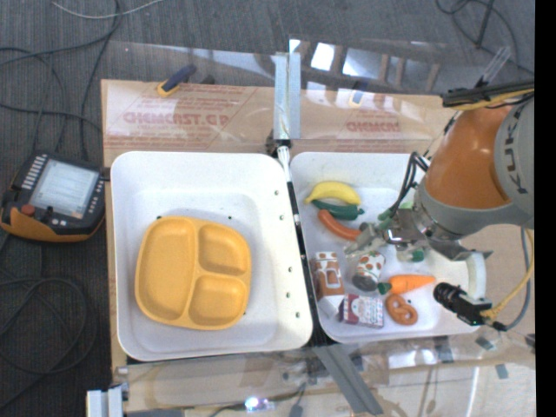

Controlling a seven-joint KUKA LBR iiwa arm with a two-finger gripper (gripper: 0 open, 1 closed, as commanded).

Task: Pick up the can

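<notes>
1. The left bin (122,233) holds a yellow divided tray (193,272) near its middle.
2. The right bin (306,170) holds a banana (334,193), a hot dog (337,224), a carrot (410,281) and a pretzel (402,309).
3. The can (368,268) lies near that bin's middle, just beside the carrot; its long axis cannot be told.
4. Labels on the small cartons (328,273) are unreadable.
5. The gripper (393,233) hovers just above the can; its state cannot be told.
</notes>
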